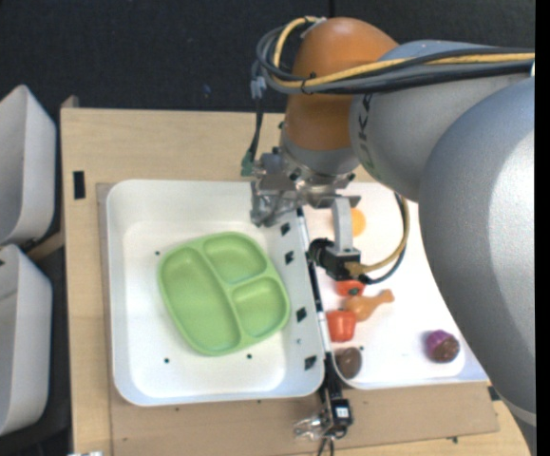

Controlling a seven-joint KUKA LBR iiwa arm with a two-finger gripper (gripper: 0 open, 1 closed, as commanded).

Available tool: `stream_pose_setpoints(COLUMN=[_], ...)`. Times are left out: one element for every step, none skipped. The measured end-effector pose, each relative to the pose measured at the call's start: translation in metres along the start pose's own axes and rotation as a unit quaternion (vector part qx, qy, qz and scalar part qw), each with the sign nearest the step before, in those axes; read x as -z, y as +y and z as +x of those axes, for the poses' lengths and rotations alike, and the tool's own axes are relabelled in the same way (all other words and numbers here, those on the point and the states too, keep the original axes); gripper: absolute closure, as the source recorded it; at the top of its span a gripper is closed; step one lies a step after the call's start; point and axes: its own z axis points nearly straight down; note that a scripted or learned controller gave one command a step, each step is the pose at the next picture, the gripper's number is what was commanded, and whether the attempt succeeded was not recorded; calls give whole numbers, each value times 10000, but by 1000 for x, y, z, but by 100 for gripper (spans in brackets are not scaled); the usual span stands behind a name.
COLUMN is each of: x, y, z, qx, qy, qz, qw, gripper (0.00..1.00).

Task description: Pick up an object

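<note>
Green plate (222, 293), three compartments, lies flat in the left bin (127, 255), down and to the left of the gripper (273, 207), near it but apart. Nothing sits in the plate's compartments.

The gripper hangs over the top end of the shared rim between the two bins, at the left bin's upper right corner. Open or closed: cannot tell, as the wrist and metal parts hide its tip. No object is seen held in it.

All other objects are in the right bin (403, 335), to the right of and below the gripper:
- Orange round item (354, 223), nearest, just right of the gripper and partly hidden by robot parts.
- Small red item (349, 290), further down, close to the shared rim.
- Orange gourd-shaped item (371, 302), just beside the red item, narrow end pointing right.
- Red-orange cup (341, 326), just below the gourd shape, against the rim.
- Brown round item (349, 360), below the cup at the bin's bottom left corner.
- Purple item (441, 347), farthest from the gripper, at the bottom right, well apart from the others.

Both bins rest on the pale wooden bench (85, 350).
</note>
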Motion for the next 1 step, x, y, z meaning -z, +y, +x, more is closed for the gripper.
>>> stream_pose_setpoints(x=[0], y=[0], z=[-3], qx=[-41], qy=[-6], qz=[-7], qw=[10000], gripper=[0])
